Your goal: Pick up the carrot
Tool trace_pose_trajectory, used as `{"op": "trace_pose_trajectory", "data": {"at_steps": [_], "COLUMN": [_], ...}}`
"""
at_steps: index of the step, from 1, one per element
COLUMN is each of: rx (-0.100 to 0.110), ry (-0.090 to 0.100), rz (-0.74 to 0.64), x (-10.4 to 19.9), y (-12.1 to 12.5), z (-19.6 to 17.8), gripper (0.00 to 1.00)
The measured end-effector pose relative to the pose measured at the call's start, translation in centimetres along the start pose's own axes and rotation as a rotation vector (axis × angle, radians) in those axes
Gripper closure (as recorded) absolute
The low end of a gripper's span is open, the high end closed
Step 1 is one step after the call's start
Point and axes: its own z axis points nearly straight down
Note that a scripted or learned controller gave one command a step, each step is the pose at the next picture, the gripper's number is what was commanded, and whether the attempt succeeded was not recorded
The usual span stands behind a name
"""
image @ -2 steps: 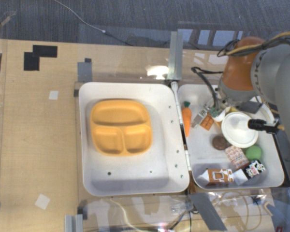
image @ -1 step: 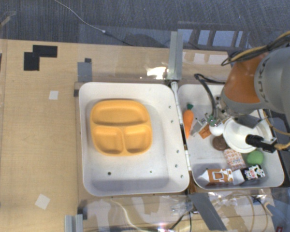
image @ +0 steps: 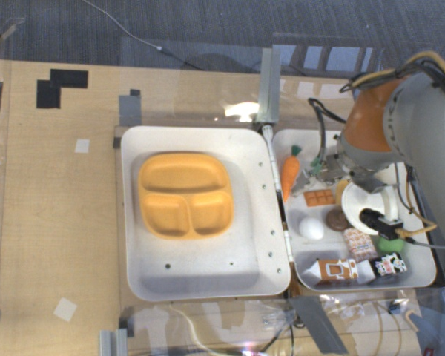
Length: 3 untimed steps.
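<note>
Carrot (image: 290,175) is seen in the right bin (image: 423,277), lying lengthwise against the left wall, green top toward the far end, tip toward the near end. It sits just beside the divider between the two bins, with a small brown waffle-like block (image: 319,196) near its lower right.

Camera view: arm (image: 400,124) is over the right bin's far right part, orange band above the wrist. Tool (image: 328,167) is seen just right of the carrot, apart from it; nothing is seen held. How far the tool is spread cannot be told at this angle, as the wrist body and cables cover it.

Other clutter in the right bin: white egg-like ball (image: 310,228), brown disc (image: 335,217), white bowl (image: 365,208), small printed boxes (image: 356,243) and a carton (image: 337,270) along the near wall. Left bin (image: 156,280) carries a yellow compartment tray (image: 185,194). Both bins sit on the worktop (image: 52,236).

Risks, as judged:
- Carrot hugs the bin wall, so one side of the tool could be blocked by the wall or land on the rim.
- Tapered, round shape: a pinch near the tip could squeeze it out; mid-body across the width is safer.
- The waffle block is close enough to be clipped or caught together with the carrot.
- A descent at the present offset would probably close on nothing.
</note>
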Motion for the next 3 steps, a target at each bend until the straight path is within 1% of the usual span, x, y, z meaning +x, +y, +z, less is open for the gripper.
{"op": "trace_pose_trajectory", "data": {"at_steps": [1,2,3], "rx": [0.011,0.003,0.006], "ry": [-0.003,-0.002,-0.002], "rz": [0.080,0.126,-0.099], "x": [-0.5,-0.4,-1.0], "y": [0.5,1.6,5.0], "z": [0.0,0.1,0.3], "gripper": [0.00,0.00,0.00]}}
